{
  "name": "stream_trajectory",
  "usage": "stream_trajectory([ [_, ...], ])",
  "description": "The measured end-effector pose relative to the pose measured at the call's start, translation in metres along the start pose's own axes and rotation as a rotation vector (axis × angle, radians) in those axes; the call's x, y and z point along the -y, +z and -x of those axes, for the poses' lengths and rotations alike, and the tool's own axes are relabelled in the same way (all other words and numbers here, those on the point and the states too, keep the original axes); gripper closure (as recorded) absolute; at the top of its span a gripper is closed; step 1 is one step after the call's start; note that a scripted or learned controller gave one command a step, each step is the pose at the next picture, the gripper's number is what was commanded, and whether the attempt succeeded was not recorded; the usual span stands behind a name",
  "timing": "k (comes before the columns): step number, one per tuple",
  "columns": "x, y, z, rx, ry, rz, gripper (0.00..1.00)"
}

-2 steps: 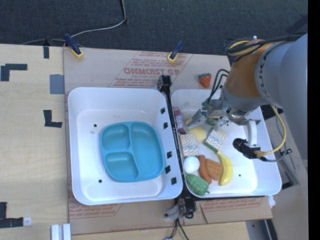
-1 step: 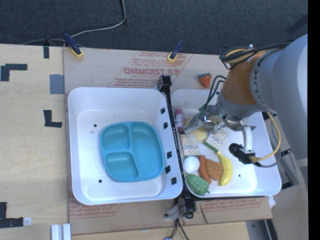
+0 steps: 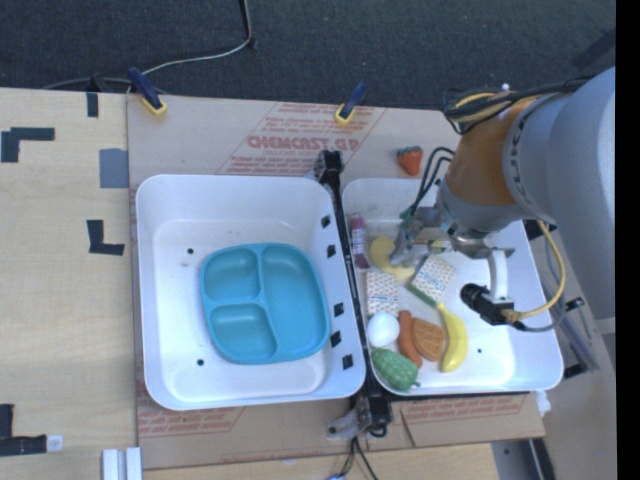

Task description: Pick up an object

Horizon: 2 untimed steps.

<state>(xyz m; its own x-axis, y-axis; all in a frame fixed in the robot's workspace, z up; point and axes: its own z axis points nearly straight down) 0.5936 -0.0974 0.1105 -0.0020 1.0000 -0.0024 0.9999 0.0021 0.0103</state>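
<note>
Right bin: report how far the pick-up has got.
Done: the gripper is down in the right bin, at the yellow round item. In hand: nothing visibly lifted. Left: the grasp and lift; the banana, white egg and green item lie in the bin.

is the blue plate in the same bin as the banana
No, the blue plate lies in the left bin, while the banana lies in the right bin.
</note>
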Motion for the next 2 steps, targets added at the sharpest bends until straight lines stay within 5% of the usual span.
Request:
stream_trajectory([
  [1,0.0,0.0,0.0,0.0,0.0,0.0,0.0],
  [2,0.01,0.015,0.0,0.006,0.002,0.02,0.0],
])
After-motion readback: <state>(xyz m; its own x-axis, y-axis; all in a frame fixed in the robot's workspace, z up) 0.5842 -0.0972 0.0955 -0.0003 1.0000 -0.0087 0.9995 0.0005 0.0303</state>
